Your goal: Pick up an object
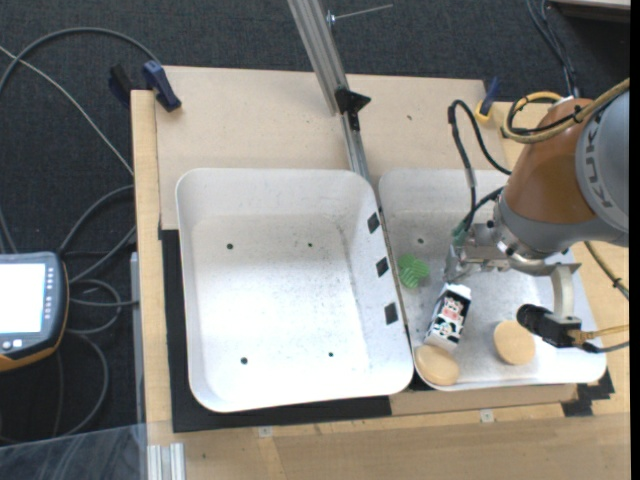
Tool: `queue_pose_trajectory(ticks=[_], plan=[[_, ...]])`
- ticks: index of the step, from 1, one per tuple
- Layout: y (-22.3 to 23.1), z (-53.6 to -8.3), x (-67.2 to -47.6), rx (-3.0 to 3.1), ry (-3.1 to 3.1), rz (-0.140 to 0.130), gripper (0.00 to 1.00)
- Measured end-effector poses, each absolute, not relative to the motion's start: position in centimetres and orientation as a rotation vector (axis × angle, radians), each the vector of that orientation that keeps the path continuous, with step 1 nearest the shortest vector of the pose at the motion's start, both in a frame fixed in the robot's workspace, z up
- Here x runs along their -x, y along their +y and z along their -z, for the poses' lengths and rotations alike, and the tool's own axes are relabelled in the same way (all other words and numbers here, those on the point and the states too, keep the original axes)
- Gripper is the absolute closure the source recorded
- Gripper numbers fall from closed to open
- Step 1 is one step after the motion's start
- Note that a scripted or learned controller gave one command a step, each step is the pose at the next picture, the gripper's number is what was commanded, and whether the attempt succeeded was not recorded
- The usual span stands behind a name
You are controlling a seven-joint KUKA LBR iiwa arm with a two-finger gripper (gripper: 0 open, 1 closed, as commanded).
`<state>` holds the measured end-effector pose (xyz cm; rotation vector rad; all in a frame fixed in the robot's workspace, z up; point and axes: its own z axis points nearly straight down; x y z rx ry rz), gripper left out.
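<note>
One small cow-print carton [450, 317] lies just below the fingers [462, 266], long axis near-vertical; finger spacing unclear.

In the right bin I saw a small white bottle with a black-and-white label [450, 318] lying tilted, a tan round piece [436, 366] touching its lower end, another tan round [513, 342] nearby, and a green lump [413, 269] above.
</note>
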<state>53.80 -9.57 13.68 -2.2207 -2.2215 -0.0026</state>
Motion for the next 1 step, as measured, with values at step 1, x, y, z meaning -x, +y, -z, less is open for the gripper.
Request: queue_pose_trajectory(ticks=[1], plan=[[-10.40,-18.96,-54.60,2.225,-2.227,0.006,1.00]])
